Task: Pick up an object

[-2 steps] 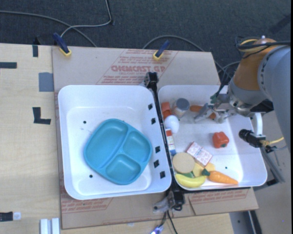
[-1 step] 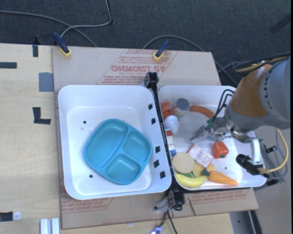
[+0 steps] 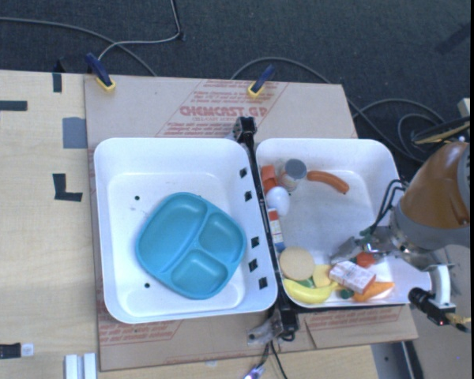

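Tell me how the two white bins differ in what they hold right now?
The left bin holds one large thing, a blue divided plate, lying flat near its middle. The right bin holds many small things: a banana, a sausage, a round bun and others, crowded along its left wall and near corner. The arm reaches into the right bin, not the left. Both bins are shallow, white and sit side by side.

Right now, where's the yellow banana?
The yellow banana lies in the right white bin, at its near-left corner, just below the round tan bun.
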Robot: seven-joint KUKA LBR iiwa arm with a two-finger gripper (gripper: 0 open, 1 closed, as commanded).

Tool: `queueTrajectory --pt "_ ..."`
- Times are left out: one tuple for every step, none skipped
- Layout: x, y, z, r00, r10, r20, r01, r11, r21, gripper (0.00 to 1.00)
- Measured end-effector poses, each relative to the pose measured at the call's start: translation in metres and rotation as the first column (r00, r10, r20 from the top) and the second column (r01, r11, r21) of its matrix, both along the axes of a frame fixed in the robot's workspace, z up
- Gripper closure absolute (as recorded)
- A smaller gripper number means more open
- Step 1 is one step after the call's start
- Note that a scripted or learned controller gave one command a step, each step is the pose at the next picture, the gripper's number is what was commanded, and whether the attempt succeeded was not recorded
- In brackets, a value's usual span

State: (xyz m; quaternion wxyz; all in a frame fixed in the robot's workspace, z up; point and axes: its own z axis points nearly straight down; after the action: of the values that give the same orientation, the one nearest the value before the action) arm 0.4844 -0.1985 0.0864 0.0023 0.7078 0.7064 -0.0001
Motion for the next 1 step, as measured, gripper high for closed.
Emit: queueTrajectory --pt "0.0011 -0.0002 0.0102 1.000 0.000 0.002 0.000 1.000 -0.001 1.00"
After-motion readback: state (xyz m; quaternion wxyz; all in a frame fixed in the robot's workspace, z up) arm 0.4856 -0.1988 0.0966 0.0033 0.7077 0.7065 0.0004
